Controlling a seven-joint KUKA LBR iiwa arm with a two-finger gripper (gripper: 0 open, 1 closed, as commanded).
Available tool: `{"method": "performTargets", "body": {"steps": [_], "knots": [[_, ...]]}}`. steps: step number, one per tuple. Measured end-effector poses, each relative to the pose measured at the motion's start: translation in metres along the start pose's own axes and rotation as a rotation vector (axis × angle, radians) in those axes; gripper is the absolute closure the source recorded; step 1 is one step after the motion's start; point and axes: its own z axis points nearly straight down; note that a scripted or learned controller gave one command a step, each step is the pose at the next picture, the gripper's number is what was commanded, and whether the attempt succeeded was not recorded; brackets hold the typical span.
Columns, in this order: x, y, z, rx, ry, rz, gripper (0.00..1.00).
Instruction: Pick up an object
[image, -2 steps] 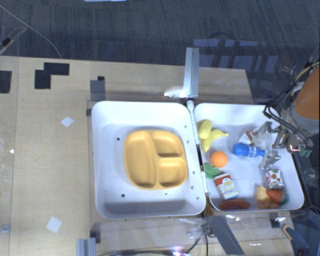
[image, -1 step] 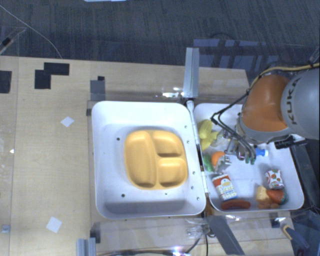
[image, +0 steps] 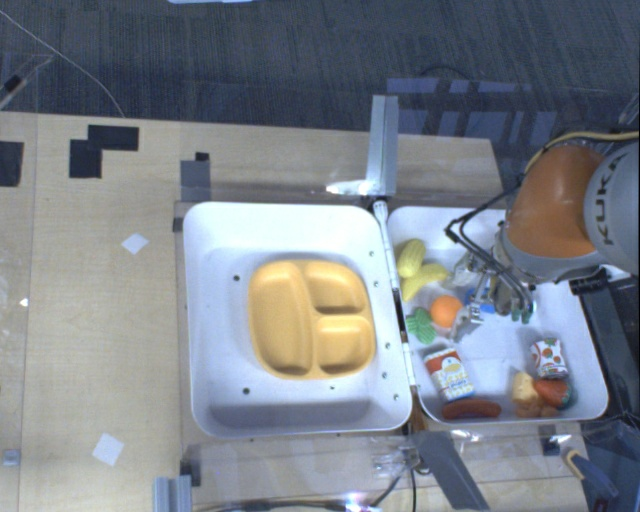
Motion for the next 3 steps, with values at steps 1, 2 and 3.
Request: {"method": "performTargets", "body": {"steps": [1, 2, 3], "knots": [[0.013, -0.030, -0.012, 0.002, 0.007, 0.286, 0.00], [-0.016, -0.049, -0.018, 0.003, 0.005, 0.571, 0.00], [-0.006, -0.031, -0.011, 0.005, 0.008, 0.880, 0.00]]}}
